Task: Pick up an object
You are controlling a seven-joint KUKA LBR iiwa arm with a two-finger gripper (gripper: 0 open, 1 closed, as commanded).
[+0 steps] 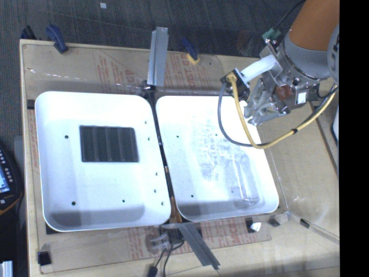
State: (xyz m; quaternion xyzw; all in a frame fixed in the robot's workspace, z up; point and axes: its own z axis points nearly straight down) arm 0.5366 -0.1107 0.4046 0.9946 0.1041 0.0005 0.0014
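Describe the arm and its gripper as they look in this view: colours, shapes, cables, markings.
The arm is bulky and rounded, with an orange band above a grey wrist section. Below it hangs the gripper, a cluttered grey metal assembly with a white block on its upper side and small reddish-brown parts. A yellow cable and a thin black one loop down from it and back up. No readable markings can be made out.

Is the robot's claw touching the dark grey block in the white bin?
Apart. The camera view shows the gripper over the right bin, while the dark grey block lies in the left bin.
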